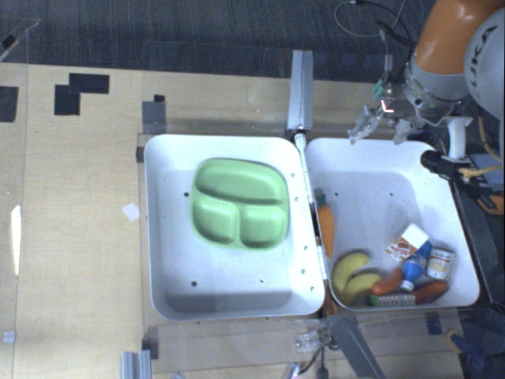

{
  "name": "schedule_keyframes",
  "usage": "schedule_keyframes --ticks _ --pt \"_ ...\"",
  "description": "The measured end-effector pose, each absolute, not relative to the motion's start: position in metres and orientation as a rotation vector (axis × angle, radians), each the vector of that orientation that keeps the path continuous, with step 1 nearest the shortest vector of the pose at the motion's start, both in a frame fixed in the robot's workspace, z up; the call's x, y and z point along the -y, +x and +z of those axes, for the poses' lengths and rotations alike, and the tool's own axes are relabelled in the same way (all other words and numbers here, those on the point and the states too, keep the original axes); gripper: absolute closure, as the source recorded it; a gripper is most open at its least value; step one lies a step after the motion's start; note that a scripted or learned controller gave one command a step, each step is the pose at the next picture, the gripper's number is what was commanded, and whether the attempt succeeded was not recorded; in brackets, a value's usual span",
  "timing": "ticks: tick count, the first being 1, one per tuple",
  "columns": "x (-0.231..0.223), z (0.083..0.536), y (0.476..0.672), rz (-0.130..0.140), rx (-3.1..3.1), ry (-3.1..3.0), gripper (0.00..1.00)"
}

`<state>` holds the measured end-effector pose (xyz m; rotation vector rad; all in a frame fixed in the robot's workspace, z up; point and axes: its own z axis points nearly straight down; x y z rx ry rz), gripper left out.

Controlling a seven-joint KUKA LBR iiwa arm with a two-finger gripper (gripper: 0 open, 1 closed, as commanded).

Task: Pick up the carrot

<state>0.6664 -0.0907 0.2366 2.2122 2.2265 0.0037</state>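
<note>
Hovering over the right bin's [442,212] far rim, your gripper [379,129] has its fingers spread and grips nothing; the carrot [326,229] lies against the left wall.

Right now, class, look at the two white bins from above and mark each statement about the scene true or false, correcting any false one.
1. The orange carrot lies in the right white bin, against the wall it shares with the other bin. True.
2. The green divided plastic tray sits in the right bin. False: it sits in the left white bin.
3. The robot's hand holds the carrot. False: the hand is above the far edge of the right bin, apart from the carrot.
4. The yellow bananas lie near the right bin's front wall. True.
5. The carrot rests on top of the bananas. False: it lies just beyond them, on the bin floor.
</note>
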Motion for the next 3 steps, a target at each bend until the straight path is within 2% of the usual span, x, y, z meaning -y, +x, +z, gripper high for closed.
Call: schedule_keyframes --ticks 1,2,3 --pt "0.088 0.096 0.644 0.007 -2.064 2.364 0.0" --pt "0.129 0.154 0.636 0.007 -2.057 2.367 0.0" --pt "0.085 0.089 0.599 0.013 -1.97 2.438 0.0"
